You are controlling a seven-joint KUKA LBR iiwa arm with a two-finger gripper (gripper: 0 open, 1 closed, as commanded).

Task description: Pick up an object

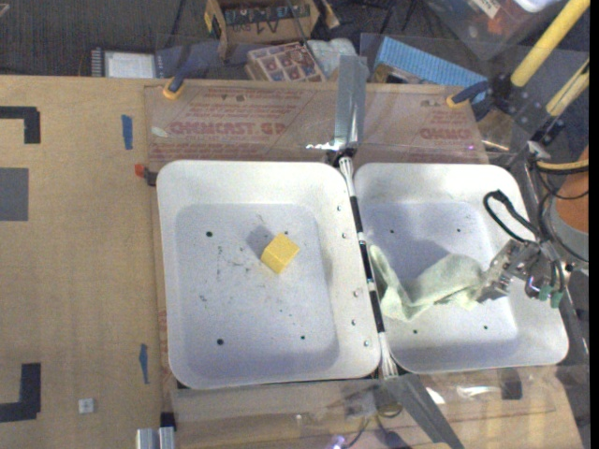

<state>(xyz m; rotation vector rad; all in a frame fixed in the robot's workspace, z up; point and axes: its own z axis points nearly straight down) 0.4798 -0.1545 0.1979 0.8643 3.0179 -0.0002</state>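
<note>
Bench [75,251] of pale brown board carries two shallow white plastic bins side by side, their inner rims touching down the middle. The left white bin [187,195] holds a small yellow cube-shaped block [280,253], which sits a little toward the far edge from the bin's centre, well apart from every wall. The right white bin [421,181] holds a crumpled pale green cloth [423,288], which runs from the bin's left wall across the near half of the floor toward the right wall.

The grey arm reaches in over the right rim of the right bin, and its hand [494,283] is low at the cloth's right end. The right tip of the cloth appears to run up into the hand, as if pinched there, but the metal parts blur together and I cannot tell whether the hand is closed on it or merely touching.

The cloth's long axis lies roughly left to right, so the hand meets it end-on, with the bulk of the fabric trailing leftward away from the hand. The yellow block lies far off to the left, across both rims. My judgement is that the cloth is the nearer target, and a lift from its end would leave most of it dragging unless the pinch is firm.
</note>
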